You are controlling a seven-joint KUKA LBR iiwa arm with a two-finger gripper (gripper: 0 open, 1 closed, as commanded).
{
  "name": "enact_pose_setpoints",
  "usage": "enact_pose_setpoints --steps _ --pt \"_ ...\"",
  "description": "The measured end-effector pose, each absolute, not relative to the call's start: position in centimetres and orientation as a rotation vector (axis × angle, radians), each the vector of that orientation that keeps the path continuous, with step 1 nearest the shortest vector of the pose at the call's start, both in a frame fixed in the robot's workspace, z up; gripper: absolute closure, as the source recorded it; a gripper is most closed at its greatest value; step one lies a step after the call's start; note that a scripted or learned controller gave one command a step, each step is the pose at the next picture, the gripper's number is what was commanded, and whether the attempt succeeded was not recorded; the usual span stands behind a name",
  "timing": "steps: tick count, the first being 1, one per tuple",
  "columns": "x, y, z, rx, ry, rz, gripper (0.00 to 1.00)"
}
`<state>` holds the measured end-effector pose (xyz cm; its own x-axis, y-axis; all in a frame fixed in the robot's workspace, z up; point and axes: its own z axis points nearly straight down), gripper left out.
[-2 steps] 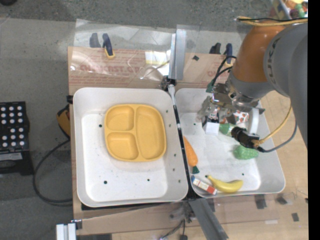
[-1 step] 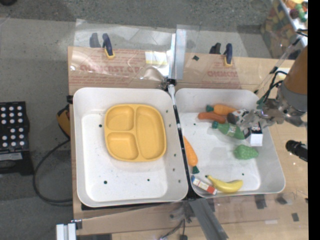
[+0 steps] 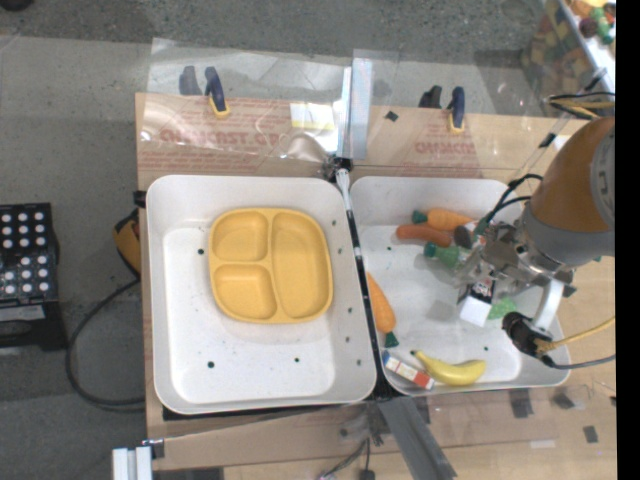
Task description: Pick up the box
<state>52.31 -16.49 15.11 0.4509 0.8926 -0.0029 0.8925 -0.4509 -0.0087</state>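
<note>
Gripper [image 3: 482, 286] low in right bin [image 3: 440, 190], above banana [image 3: 452, 370]; jaws clamped on small white box [image 3: 475, 310].

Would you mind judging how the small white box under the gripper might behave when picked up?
The small white box looks flat-sided, so it probably won't roll. Being small, it is likely light. It sits tilted beneath the gripper, so it may tip or slip.

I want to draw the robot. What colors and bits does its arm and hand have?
The arm is grey with a wide orange band. Black cables loop beside it. Its hand is grey and black metal, with a yellow cable trailing nearby.
</note>
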Motion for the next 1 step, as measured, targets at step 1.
enact_pose_setpoints --steps 1 --pt "56.88 -21.15 19.11 -2.248 -2.192 0.008 1.00"
